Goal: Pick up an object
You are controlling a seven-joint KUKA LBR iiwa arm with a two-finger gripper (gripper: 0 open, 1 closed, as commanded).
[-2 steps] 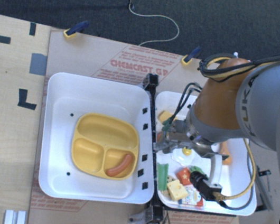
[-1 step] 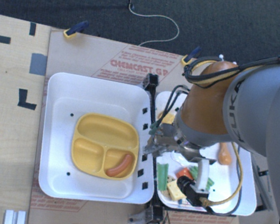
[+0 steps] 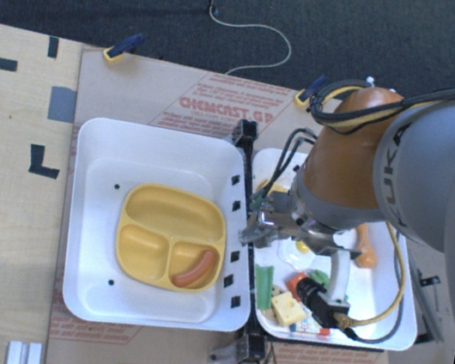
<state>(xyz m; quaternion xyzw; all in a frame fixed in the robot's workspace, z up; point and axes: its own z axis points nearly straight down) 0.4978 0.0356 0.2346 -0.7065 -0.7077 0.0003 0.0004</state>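
I saw the grey two-finger pincer (image 3: 286, 233) low over the shallow white right-hand bin (image 3: 372, 309), its opening and hold impossible to tell. A yellow cheese block (image 3: 285, 307) lay at its six o'clock.

A shallow white plastic bin (image 3: 86, 195) at the view's left held a yellow three-compartment plastic plate (image 3: 146, 245). A reddish-brown toy sausage (image 3: 195, 269) lay in the plate's lower right compartment. The grey arm with an orange band (image 3: 348, 163) reached over the second white bin (image 3: 379, 286) alongside. Near that bin's front wall, a yellow holed cheese block (image 3: 287, 308) lay beside a green strip (image 3: 262, 283), with an orange carrot-like piece (image 3: 364, 244) farther back.
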